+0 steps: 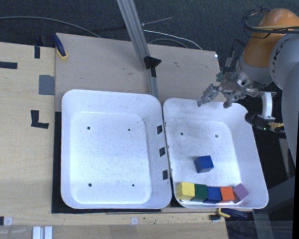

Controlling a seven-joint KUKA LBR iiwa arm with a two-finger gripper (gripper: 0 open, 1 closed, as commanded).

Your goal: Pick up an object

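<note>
- Lying at the left of the bench, the left white bin point(67, 136) is sitting with its right rim touching the other bin.
- Running down from the top edge of the view, a slanted metal post point(137, 35) is ending just above the gap between the two bins.
- Filling the right half of the bench, the right white bin point(249, 148) is carrying all the blocks.
- Resting alone near the middle of that bin's floor, a dark blue cube point(203, 163) is sitting well apart from the others.
- Lining the bin's front edge, a yellow block point(186, 190), a green block point(200, 192), a blue block point(214, 193), an orange block point(227, 193) and a purple block point(240, 191) are touching side by side, reaching the front right corner.
- Hovering over the bin's back rim, the gripper point(216, 97) is showing its fingers spread apart with nothing between them, far from every block.
</note>
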